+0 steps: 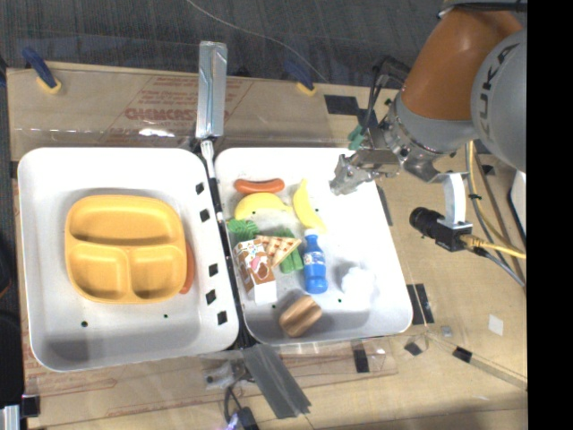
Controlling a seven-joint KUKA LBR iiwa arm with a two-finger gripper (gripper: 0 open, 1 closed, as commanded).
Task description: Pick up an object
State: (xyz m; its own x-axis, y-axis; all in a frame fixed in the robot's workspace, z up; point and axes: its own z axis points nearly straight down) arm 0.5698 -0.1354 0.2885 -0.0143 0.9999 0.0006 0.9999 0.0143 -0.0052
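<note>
- While the arm (466,70) reaches in from the right, we see its gripper (347,176) hanging over the upper right part of the right bin (380,307), with nothing between its fingers; whether those fingers stand apart or together we cannot tell.
- We find the objects to pick clustered in the left half of that bin: a hot dog (260,185) near the top, a yellow lemon-like piece (258,207) just below it, and a banana (307,207) beside both, nearest the gripper.
- Lower down we see a pizza slice (274,245), a small carton (257,270), green pieces (289,261) next to them, and a blue bottle (313,263) lying just right of these.
- A bread roll (300,314) sits near the bin's front edge, and a white object (358,282) lies right of the bottle.
- We see a yellow divided tray (125,249) resting in the left bin (45,330).
</note>
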